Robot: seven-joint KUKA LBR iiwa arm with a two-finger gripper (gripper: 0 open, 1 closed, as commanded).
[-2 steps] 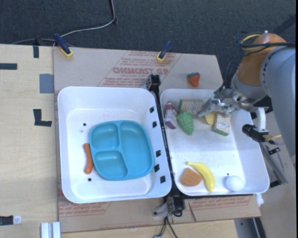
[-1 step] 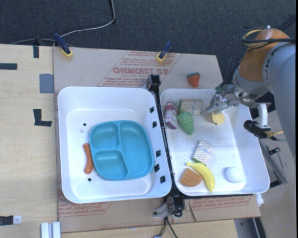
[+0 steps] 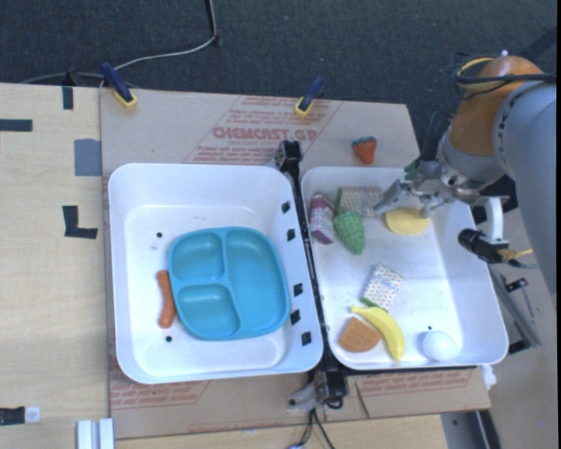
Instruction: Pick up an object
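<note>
Nearest the camera, along the front edge of the right bin, there's a white egg-looking ball in the front right corner, a banana next to it and an orange slice-shaped piece touching the banana's left side. A little patterned packet sits just behind those, mid-bin.

Over at the back left corner of that bin: a green bumpy thing, maybe a toy corn or pickle, a purplish item squeezed against the divider wall (hard to say what it is), and another patterned packet half hidden behind the green one.

The gripper is at the back edge of the right bin, right over a yellow lemon-ish object. Fingers look spread apart, nothing between them; the yellow piece lies just beneath, partly covered.

Left bin has a blue divided plate in the middle and an orange carrot or sausage along its left side. A small strawberry sits on the cardboard behind the bins.
</note>
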